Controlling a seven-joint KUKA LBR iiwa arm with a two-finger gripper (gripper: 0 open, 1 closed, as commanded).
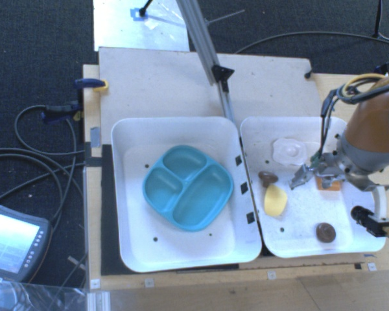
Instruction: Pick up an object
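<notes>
The right bin (pixel 298 246) holds several small objects: a pale round lid-like piece (pixel 288 151), a small brown lump (pixel 267 178), a yellow lemon-shaped object (pixel 275 201), a brown round object (pixel 325 232) and an orange block (pixel 329 183). My gripper (pixel 303 177) hangs low over the middle of this bin, coming in from the right. It lies just left of the orange block and right of the brown lump. The arm's orange band (pixel 371 131) partly covers the bin's right side. Nothing visible sits in the gripper.
The left bin (pixel 126 173) carries a blue divided plate (pixel 188 186). A grey pole (pixel 201 34) slants down to the wall between the bins. Cables and a teach pendant (pixel 13 238) lie on the floor to the left.
</notes>
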